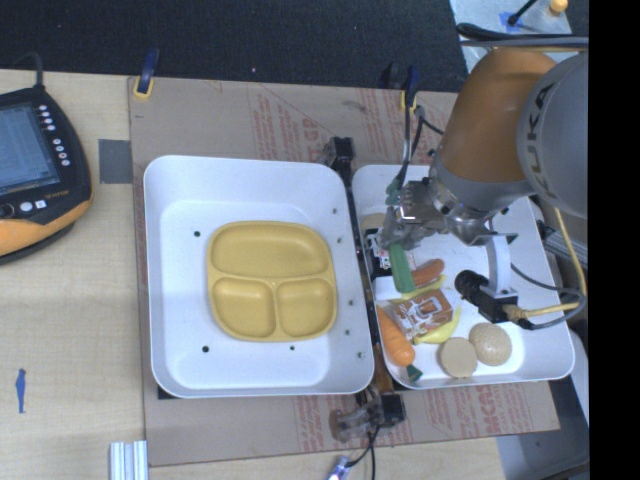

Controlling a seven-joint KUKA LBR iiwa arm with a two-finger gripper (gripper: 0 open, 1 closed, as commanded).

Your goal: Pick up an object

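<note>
My gripper [398, 236] hangs low over the left side of the right bin [545, 371]. A green stick-shaped piece [402, 269] sits directly under it, its top end at the gripper's tip. Whether it is gripped cannot be told from this view. Beside the green piece lies a reddish sausage [429, 271]. Toward the front of the bin are a printed snack packet [424, 313], a yellow banana [446, 327], an orange carrot [398, 346] and two round tan buns [459, 358] [491, 343].
The left bin [160, 268] holds a yellow divided plate [272, 278]. A teach pendant [30, 178] lies on the bench at the far left. The arm's bulky grey and orange body [500, 118] covers the back of the right bin.
</note>
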